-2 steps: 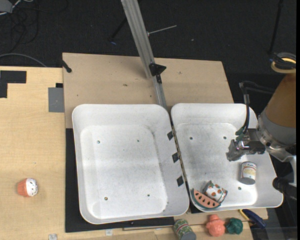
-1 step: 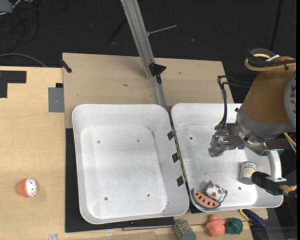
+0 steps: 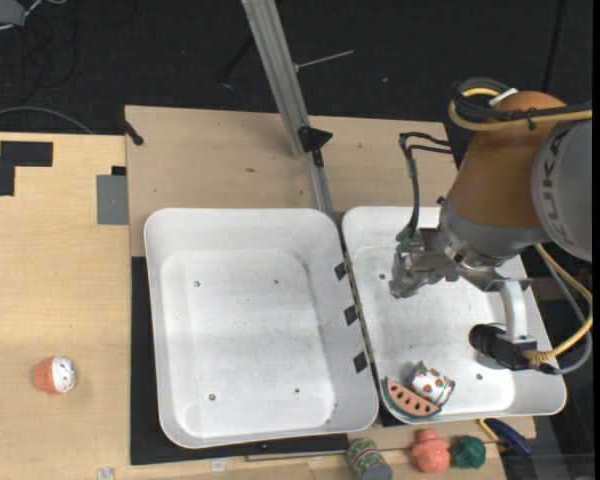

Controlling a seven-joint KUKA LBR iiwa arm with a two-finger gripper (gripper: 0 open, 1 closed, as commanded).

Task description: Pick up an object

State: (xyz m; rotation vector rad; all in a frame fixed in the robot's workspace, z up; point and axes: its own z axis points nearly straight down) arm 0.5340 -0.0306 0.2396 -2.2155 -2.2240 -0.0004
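Left white bin (image 3: 245,328): the larger tray, its floor bare. Right white bin (image 3: 450,328): holds a watermelon-slice toy (image 3: 410,402) and a small white-and-red toy (image 3: 432,381), touching one another at the near left corner. KUKA arm (image 3: 500,183): reaches over the right bin. Gripper (image 3: 408,276): hangs above the bin's middle, well apart from both toys; its jaw state cannot be told. Beyond the bins: a round red-and-white toy (image 3: 55,375) on the bench at left; pink (image 3: 431,451), green (image 3: 468,452) and striped (image 3: 362,457) toys at the near edge.
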